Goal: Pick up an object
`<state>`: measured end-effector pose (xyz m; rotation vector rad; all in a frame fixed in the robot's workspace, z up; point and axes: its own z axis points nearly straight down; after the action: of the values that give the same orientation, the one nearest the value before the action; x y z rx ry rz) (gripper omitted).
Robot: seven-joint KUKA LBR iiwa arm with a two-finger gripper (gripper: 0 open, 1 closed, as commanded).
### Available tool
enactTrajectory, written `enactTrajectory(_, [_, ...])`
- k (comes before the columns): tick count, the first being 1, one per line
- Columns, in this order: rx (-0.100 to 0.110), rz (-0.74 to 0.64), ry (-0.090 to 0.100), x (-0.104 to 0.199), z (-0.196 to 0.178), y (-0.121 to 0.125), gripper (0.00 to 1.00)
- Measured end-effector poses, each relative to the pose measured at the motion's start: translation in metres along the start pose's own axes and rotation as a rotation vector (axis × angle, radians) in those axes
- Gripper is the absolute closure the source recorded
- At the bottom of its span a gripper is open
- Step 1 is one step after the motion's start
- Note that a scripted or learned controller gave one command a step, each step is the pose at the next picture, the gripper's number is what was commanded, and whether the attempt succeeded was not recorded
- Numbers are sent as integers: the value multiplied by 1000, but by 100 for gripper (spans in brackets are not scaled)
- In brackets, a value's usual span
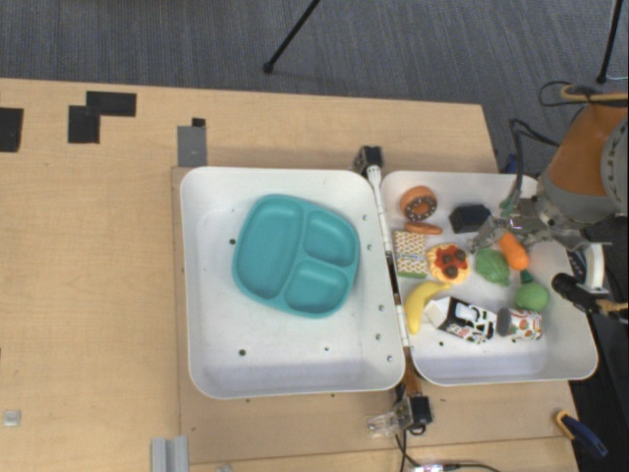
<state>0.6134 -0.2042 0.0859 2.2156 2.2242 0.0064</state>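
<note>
My gripper (513,226) hangs over the right bin (491,358), near its far right side. An orange carrot (514,253) lies right under the gripper, touching or nearly touching it; whether it is gripped is unclear. A leafy green toy (492,267) sits beside the carrot, with a green ball (532,295) to the right. Further left are a red-and-yellow toy (449,261), a banana (423,302) and a black-and-white item (470,321). A round orange piece (418,203) and a black block (470,215) lie at the far edge.
The left bin (197,293) holds a teal divided plate (297,254). A patterned cup (527,325) lies in the right bin's near right corner. The grey arm with its orange band (582,150) comes in from the right. Black tape marks (98,114) sit on the wooden bench.
</note>
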Motion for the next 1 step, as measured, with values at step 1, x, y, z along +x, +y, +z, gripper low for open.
enactTrajectory(1, [-5,-1,-2,0,-12,2,100])
